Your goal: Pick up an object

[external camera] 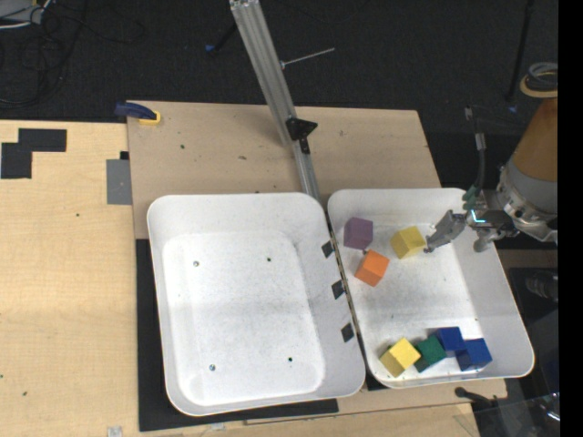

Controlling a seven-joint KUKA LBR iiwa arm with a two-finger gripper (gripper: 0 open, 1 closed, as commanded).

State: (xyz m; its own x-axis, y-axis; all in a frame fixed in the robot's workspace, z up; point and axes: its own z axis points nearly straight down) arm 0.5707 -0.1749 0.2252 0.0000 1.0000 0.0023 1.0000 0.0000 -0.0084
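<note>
The right bin (pixel 492 289) holds several small cubes. A purple cube (pixel 358 233), a yellow cube (pixel 408 241) and an orange cube (pixel 372 268) lie in its far left part. Along the near edge sit another yellow cube (pixel 399 356), a green cube (pixel 428 351) and two blue cubes (pixel 449 339) (pixel 474 354). My gripper (pixel 455 240) hangs over the bin's far right part, just right of the upper yellow cube. It is open, one finger (pixel 441 230) reaches toward that cube, and nothing is between the fingers.
The left bin (pixel 173 244) lies beside the right one, with black clips on the shared rim (pixel 335 267). A slanted aluminium rail (pixel 273 89) rises behind the bins. The arm's orange band (pixel 539 144) is at the right edge.
</note>
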